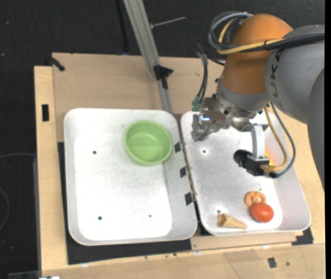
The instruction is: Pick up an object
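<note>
End effector [202,127] at right bin's [223,173] far-left corner, finger state not discernible. Tomato [262,213], pretzel [252,199], cone [231,220] clustered by near-right corner, well apart diagonally

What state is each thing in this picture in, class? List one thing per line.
Green bowl: upright, nothing in it, in the left bin.
Tomato: lying loose in the right bin, near corner.
Cone-shaped piece: on its side, beside the tomato.
Tool: over the right bin's far end, holding nothing visible.
</note>
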Available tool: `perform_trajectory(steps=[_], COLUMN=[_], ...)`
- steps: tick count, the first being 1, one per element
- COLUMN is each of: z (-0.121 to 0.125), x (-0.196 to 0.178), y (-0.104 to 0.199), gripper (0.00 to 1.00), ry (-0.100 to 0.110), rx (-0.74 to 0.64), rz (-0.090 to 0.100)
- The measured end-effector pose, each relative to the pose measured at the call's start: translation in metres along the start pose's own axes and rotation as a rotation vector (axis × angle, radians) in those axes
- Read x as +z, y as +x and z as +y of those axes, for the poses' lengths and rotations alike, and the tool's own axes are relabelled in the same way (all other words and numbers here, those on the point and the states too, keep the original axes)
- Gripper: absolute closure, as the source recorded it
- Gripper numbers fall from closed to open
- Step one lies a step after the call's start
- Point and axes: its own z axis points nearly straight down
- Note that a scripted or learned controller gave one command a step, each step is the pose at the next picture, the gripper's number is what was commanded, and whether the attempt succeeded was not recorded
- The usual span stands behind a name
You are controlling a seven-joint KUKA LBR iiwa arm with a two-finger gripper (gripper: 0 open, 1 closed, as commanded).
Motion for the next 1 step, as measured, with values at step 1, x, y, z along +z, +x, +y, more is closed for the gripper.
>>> perform_trajectory(steps=[1], z=[-0.0123], x=[0.0110], y=[0.0535], gripper=[1.00], ry=[0.001], rx=[-0.001], rz=[-0.001])
